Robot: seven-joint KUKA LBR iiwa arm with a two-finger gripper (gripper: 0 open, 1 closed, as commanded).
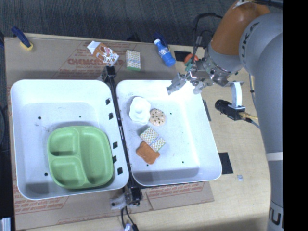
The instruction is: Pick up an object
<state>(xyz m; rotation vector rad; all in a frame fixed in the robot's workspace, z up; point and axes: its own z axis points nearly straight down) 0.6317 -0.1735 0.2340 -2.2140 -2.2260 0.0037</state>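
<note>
- 4 objs lie in the right bin point(190, 129), all in its left half, near the wall shared w/ the other bin.
- White lump point(139, 109): closest to the bin's far side, round and soft-looking.
- Cookie point(157, 116): just right of the lump, touching it or nearly so; cannot tell which.
- Checked packet point(153, 138): in front of the cookie, lying at an angle.
- Orange piece point(147, 153): just in front of the packet, and their edges meet.
- Gripper point(186, 86): above the far right corner of the right bin, well apart from the 4 objs. Fingers are spread wide w/ nothing between them.
- Arm point(240, 28) comes in from the right, orange band above the wrist.
- Left bin point(29, 109): has 1 green tray point(79, 155) w/ 3 compartments, sitting in the front half.
- Behind the bins, on the cardboard point(72, 61): snack bag point(102, 53), small box point(133, 60) and blue bottle point(165, 53), in a row from left to right.
- Clip point(22, 38), blue w/ yellow tip: far left corner, outside both bins.
</note>
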